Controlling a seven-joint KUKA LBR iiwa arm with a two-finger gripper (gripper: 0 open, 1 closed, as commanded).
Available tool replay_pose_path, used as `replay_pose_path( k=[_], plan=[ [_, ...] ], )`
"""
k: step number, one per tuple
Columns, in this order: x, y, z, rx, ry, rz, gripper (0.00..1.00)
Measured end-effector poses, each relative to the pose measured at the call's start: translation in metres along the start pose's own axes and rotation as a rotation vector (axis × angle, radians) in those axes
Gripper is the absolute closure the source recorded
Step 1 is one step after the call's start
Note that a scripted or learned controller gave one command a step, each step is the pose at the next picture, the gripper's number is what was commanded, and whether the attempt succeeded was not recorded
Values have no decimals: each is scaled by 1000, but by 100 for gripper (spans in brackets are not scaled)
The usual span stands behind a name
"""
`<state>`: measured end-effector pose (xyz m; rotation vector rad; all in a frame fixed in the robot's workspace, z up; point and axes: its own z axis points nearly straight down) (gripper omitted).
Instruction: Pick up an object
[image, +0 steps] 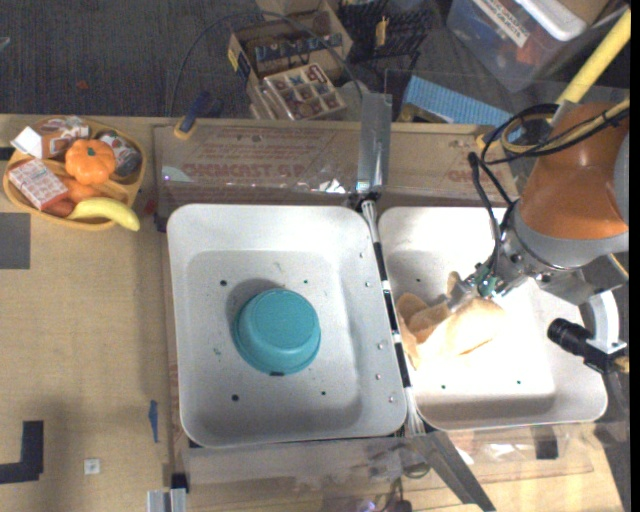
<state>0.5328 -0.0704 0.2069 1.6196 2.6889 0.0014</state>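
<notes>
From the overhead camera I see a teal bowl (278, 330) upturned in the left bin (200, 235). In the right bin (580, 400), the gripper (466, 291) meets a tan cloth-like object (445, 325); grip state, cannot tell. It lies across the bin.

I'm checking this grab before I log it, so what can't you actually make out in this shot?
- Gripper, camera view: its fingers blur into the pale tan object, so open or shut is unclear.
- Tan object: washed out against the right bin; what it is cannot be told, nor whether it is lifted.
- Arm: cut off by the right edge.
- Basket items, top left: labels too small.
</notes>
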Motion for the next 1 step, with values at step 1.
replay_pose_path(
  k=[1],
  plan=[
    [-57, 72, 22, -1, -1, -35, 100]
  ],
)
